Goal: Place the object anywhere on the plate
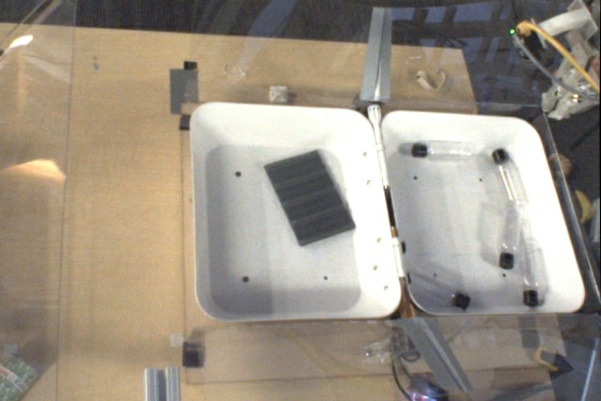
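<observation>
A dark grey ribbed rectangular plate (309, 196) lies tilted on the floor of the left white bin (211, 230), a little above its middle. In the right white bin (563, 202) lie clear plastic tubes with black end caps: one (457, 148) along the far wall, one (508, 181) near the right side, and another (522, 266) lower right. The gripper end of the arm (573, 61), pale with yellow and dark cables, hangs at the top right edge, beyond the right bin's far corner and away from every object.
A grey metal bar (377, 61) runs from the back down to the seam between the bins. Small black blocks (191, 69) (192, 353) sit on the wooden bench left of the left bin. A clear panel covers the bench's left part.
</observation>
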Motion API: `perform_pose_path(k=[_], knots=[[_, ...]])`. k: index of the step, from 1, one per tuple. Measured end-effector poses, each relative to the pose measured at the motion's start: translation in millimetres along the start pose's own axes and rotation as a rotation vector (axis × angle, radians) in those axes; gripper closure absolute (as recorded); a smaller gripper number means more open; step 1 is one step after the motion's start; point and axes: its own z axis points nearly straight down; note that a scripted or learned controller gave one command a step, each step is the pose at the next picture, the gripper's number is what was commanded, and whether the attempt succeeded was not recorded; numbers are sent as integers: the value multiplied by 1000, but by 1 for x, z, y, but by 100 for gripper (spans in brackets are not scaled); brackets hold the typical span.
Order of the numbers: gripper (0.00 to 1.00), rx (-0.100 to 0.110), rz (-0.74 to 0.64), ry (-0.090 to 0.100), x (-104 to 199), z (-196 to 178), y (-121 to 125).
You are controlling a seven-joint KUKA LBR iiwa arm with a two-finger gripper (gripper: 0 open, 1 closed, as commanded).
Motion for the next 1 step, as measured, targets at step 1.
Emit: perform_pose_path(k=[1], knots=[[100, 0, -11, 1, 6, 0, 1]])
